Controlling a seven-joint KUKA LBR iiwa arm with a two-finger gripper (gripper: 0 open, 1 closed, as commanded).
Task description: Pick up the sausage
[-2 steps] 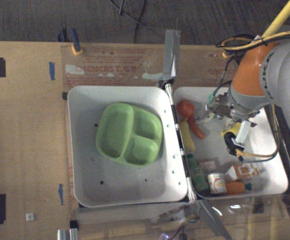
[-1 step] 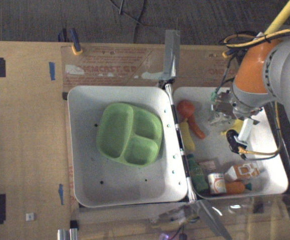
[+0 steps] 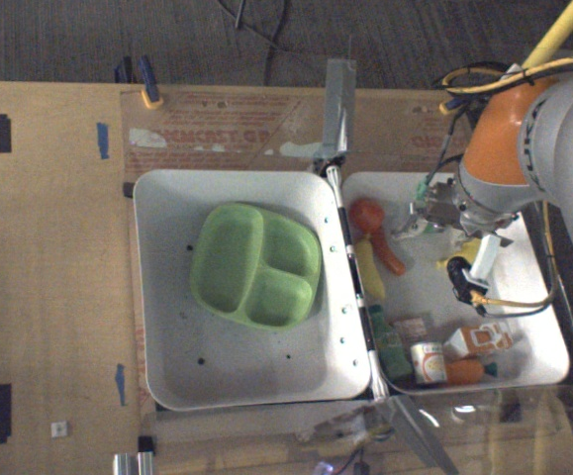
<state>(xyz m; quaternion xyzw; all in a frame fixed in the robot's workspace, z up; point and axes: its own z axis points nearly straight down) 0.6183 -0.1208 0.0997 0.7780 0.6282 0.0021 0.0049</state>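
Where tomato (image 3: 367, 214) touches sausage (image 3: 389, 257), banana (image 3: 370, 268) lies beside

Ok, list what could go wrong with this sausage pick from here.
1. The sausage lies beside the tomato and the banana, so the tool may well catch or nudge one of those instead.
2. It sits near the bin wall, which may crowd the approach.
3. The dangling cable could possibly snag items below.

One fixed camera looks down at a slant — both bins (image 3: 157, 295) framed, arm (image 3: 524, 146) entering right.
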